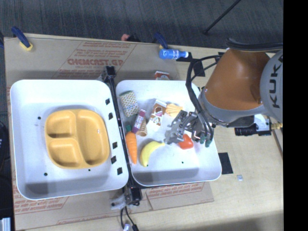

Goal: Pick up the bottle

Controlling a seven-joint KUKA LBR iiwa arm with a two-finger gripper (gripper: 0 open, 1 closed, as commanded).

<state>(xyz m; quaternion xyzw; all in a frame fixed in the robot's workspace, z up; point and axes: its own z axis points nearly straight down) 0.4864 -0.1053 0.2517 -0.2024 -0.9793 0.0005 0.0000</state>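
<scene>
Smooth glossy plastic on the white bins and yellow divided plate; matt printed cardboard underneath; shiny orange arm band.

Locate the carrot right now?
The carrot lies in the right bin, against its left wall, with the banana just right of it and the small bottle just above.

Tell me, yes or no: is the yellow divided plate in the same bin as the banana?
No. The yellow divided plate lies in the left bin, while the banana lies in the right bin.
</scene>
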